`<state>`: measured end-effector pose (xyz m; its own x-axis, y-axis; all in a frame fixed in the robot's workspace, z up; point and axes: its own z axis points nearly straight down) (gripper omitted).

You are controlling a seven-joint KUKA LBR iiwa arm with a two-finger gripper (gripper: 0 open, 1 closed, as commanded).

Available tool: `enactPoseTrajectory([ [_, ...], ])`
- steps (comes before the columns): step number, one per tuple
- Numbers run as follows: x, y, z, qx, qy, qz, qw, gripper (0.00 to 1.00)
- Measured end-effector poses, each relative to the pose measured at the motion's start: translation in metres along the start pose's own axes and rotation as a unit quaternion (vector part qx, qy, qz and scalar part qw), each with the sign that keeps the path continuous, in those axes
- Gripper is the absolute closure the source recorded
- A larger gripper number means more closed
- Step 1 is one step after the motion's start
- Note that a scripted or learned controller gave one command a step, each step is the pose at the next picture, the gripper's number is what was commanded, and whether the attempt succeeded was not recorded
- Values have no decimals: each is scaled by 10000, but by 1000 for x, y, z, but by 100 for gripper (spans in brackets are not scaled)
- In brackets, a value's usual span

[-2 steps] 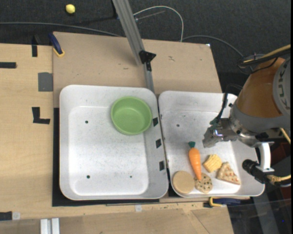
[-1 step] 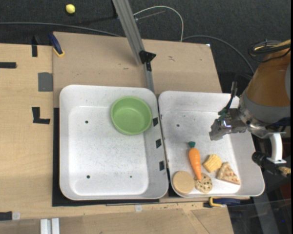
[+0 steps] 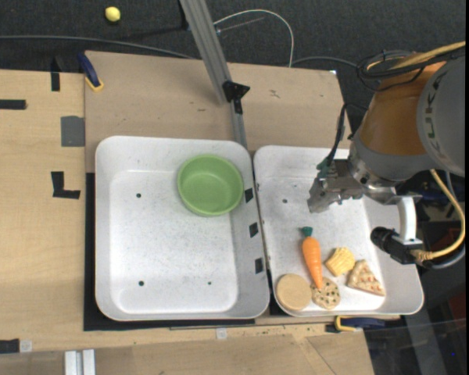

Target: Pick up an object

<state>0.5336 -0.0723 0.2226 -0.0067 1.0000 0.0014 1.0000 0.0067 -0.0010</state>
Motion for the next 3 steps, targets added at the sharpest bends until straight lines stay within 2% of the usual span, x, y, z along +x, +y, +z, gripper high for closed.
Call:
enactPoseTrajectory([
  [3,132,69,14,1,-2,2,10000,100],
])
